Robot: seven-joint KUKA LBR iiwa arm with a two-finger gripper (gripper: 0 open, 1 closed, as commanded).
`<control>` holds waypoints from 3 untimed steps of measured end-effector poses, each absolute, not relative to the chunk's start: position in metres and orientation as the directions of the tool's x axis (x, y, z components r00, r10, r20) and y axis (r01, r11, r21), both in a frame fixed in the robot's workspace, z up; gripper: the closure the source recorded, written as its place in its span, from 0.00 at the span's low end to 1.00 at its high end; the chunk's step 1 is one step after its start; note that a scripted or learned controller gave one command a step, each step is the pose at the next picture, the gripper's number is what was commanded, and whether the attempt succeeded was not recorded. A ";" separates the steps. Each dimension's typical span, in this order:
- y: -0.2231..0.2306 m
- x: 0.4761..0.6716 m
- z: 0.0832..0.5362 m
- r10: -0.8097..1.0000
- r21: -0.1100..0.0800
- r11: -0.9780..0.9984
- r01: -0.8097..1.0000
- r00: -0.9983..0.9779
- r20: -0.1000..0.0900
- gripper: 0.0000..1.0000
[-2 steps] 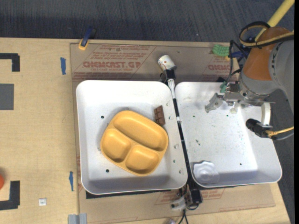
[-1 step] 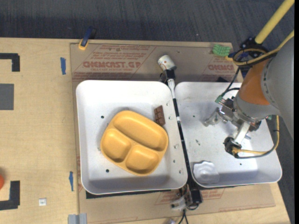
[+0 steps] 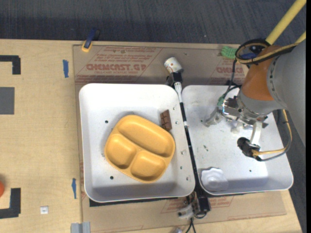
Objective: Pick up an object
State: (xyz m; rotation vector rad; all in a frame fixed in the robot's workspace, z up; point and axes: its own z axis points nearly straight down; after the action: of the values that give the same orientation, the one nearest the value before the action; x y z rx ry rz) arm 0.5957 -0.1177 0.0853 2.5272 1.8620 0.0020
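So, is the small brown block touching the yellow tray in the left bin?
Touching. The camera view shows the brown block lying against the upper right edge of the yellow tray, with no white bin floor visible between them.

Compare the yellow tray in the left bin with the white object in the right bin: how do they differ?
The yellow tray is far larger than the white object. The tray has three hollow compartments and lies at a slant near the middle of the left bin; the white object looks small and rounded and sits at the front edge of the right bin. The tray is deep yellow, while the white object nearly matches its bin. Both lie apart from the gripper.
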 end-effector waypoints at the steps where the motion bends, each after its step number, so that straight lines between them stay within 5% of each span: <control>1: -0.186 0.640 0.086 0.977 -0.004 -0.214 0.977 0.214 0.013 0.00; 2: -0.189 0.640 0.096 0.977 0.002 -0.212 0.977 0.212 0.003 1.00; 3: -0.209 0.568 0.173 0.994 -0.001 -0.106 0.994 0.106 0.000 1.00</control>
State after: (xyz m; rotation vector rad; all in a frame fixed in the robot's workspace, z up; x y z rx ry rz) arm 0.5682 -0.2092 0.1734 2.3360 2.1010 -0.0008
